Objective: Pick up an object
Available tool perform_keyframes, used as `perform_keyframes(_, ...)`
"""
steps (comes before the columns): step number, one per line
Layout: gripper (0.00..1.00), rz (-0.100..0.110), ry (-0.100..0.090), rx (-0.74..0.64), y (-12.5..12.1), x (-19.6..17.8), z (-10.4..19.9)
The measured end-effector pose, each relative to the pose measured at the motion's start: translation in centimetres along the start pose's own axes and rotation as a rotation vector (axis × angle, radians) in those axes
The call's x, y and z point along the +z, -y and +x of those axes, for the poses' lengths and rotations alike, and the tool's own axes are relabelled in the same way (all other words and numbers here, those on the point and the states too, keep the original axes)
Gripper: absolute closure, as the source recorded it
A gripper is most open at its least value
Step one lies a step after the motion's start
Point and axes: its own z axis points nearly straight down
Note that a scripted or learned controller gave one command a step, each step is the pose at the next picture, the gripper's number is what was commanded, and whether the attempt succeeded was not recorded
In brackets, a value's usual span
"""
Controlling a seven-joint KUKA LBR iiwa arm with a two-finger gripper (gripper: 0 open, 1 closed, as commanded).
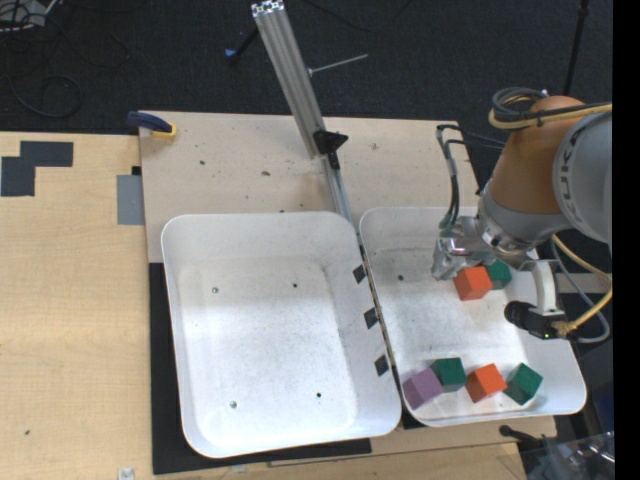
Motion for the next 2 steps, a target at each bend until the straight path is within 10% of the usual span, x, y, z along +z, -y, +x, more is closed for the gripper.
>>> perform_keyframes(2, 1.0, -0.003, 0.002, 0.0, 0.3, -10.3, -1.2)
